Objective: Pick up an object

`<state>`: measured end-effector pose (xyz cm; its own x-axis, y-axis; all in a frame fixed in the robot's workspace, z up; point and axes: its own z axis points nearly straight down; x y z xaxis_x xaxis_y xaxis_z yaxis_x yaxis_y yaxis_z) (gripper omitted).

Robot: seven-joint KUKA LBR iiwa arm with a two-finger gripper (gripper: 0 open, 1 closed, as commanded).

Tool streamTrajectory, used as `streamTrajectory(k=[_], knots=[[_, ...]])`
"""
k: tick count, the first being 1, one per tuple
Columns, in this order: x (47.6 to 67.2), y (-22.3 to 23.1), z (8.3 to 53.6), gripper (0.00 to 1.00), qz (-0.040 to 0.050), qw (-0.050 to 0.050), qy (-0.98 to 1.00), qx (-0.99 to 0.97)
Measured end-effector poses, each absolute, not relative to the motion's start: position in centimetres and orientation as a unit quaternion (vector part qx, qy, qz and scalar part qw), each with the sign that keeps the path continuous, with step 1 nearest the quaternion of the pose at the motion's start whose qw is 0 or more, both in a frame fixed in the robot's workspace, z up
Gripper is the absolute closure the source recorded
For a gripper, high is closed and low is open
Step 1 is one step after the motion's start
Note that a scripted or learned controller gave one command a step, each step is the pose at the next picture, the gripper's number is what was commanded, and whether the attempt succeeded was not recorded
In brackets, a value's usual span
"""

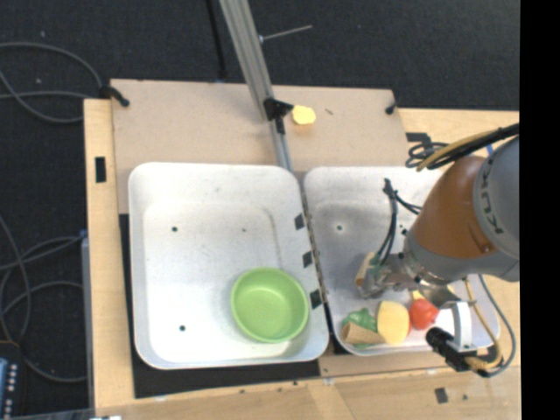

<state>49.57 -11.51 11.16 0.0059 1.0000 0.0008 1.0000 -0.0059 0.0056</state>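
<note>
In the right bin (350, 208) my gripper (374, 276) hangs low over the front half, just above a cluster of small things. A yellow rounded object (394, 321) lies right below it. A red object (423, 313) rests to the right of the yellow one, partly under the arm. A tan and green piece (360, 326) sits to the left at the bin's front edge. A green bowl (269, 304) stands in the left bin (201, 226) near its front right corner.
A metal rail (254, 68) slants up from between the two bins. A small yellow piece (304, 115) lies on the board behind the bins. Cables (437, 151) loop off the arm at the right.
</note>
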Motion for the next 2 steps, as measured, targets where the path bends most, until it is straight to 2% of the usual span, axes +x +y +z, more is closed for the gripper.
streamTrajectory(k=[1,2], knots=[[49.7,-12.2,15.6,1.0,0.0017,0.002,0.707,0.707],[49.5,-12.5,21.9,1.0,0.0023,0.004,0.708,0.706]])
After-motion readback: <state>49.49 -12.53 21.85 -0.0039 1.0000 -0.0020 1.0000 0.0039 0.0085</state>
